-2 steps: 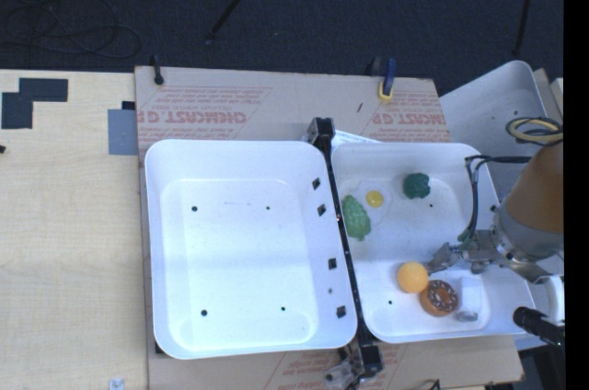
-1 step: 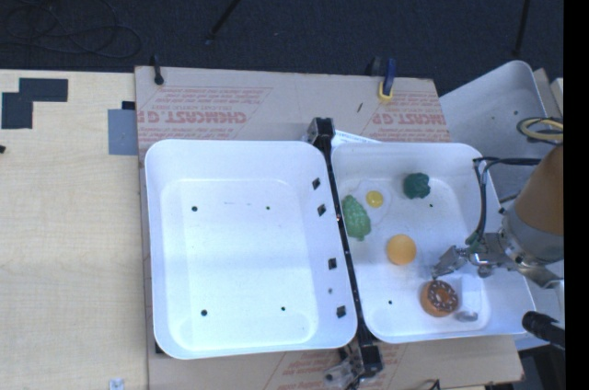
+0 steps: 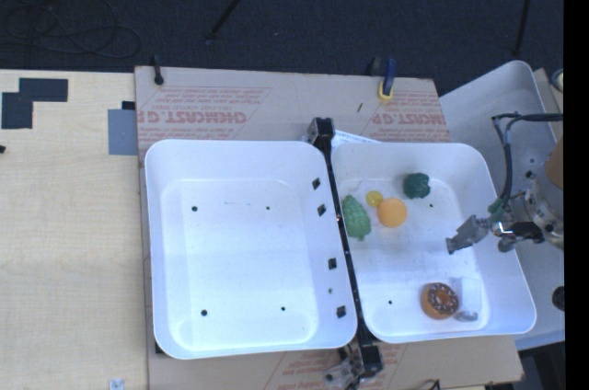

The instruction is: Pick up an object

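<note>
Camera view: you're watching gripper (image 3: 463, 238) hovering over right bin (image 3: 502, 310).
Jaws: state unclear.
Orange (image 3: 392, 212): looking light, smooth; you're pinching its middle.

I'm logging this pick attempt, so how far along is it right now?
Nothing looks done yet: the orange ball, dark green object, light green object, small yellow piece and donut all lie in the right bin. In hand: the gripper sits over that bin's right side, apart from every item. Left: descend on one, grasp and lift.
</note>
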`<state>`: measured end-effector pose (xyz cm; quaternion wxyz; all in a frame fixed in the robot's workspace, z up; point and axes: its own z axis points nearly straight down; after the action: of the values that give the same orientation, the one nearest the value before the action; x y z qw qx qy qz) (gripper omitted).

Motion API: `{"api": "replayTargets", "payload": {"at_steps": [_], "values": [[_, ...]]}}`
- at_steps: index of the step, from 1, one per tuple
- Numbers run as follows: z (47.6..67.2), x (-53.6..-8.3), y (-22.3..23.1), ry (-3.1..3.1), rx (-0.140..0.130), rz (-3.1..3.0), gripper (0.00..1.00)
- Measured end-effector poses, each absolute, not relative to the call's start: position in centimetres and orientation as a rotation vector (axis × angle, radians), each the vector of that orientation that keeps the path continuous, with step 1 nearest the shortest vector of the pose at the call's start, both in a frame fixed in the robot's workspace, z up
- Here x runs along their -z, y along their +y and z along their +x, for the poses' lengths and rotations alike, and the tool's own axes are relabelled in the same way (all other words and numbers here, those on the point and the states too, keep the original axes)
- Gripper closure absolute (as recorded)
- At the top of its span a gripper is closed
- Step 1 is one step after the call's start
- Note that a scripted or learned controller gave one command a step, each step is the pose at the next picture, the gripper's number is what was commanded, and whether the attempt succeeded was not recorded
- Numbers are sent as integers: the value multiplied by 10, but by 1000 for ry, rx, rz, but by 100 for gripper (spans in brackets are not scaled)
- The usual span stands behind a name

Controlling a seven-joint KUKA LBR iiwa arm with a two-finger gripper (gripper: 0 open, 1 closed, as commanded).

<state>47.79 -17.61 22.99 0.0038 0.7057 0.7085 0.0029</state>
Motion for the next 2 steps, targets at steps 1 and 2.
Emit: {"api": "replayTargets", "payload": {"at_steps": [1, 2], "values": [[496, -82, -152, 2222, -1, 2218, 0], [475, -167, -202, 2213, 1, 2223, 0]]}}
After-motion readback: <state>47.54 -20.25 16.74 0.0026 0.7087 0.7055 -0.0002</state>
